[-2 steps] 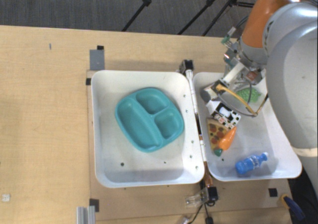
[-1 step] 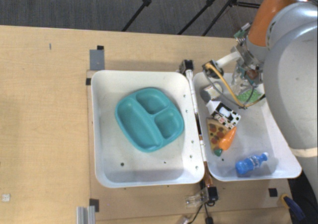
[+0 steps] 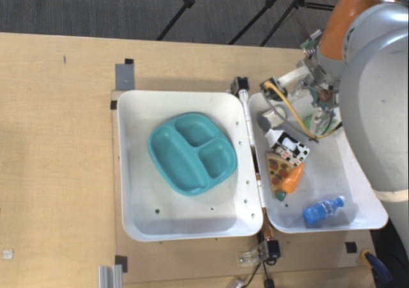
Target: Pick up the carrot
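Over the right bin, the grey arm's gripper reaches down onto a carrot, which lies near the bin's middle beside a slice of pizza. Whether the pincer is open or closed on anything cannot be told from this angle. A blue bottle rests near the bin's front edge. Beside it, the left bin holds a teal divided plate on the wooden bench.
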Robot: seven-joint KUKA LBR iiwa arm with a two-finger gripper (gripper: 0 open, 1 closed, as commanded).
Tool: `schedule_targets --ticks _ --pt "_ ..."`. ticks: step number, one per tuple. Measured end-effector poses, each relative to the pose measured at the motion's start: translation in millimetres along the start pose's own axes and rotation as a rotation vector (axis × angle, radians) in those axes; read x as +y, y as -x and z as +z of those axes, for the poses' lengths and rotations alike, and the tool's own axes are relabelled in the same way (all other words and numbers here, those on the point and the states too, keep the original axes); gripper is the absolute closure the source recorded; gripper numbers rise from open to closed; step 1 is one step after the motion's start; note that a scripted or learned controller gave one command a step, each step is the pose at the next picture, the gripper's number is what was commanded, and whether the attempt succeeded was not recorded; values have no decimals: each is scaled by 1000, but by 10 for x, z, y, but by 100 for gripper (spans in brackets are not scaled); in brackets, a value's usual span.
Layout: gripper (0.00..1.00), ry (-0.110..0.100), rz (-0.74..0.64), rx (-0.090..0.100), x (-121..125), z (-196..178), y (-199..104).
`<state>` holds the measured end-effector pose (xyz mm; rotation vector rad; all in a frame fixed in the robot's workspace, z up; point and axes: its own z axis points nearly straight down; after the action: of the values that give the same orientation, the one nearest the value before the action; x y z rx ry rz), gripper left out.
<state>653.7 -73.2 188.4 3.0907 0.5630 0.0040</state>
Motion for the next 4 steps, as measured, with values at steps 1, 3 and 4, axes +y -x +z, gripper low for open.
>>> schedule_targets --ticks 1,3,4 --pt "0 1 148 3 -32 -504 -106" --pt "0 -1 142 2 -182 762 1145" --pt "100 -1 137 6 -184 655 1123"
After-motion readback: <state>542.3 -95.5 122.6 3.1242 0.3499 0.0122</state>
